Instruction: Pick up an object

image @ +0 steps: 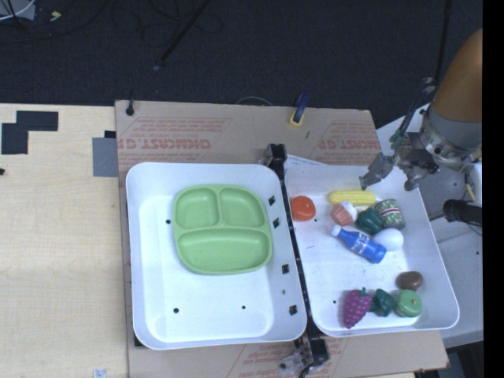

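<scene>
We see the claw spread open, nothing in it, hovering at 12 o'clock from the corn in the right bin.

I see two bins side by side, divided tray in my left bin, toys clustered in right bin, gripper above its far edge.

One camera is looking down on the bench from above at a slant, facing toward the dark floor lying beyond the bench's far edge. It is sitting far enough back to be taking in both white bins: the left bin and the right bin. The arm is entering at the frame's right, beyond the right bin.
</scene>
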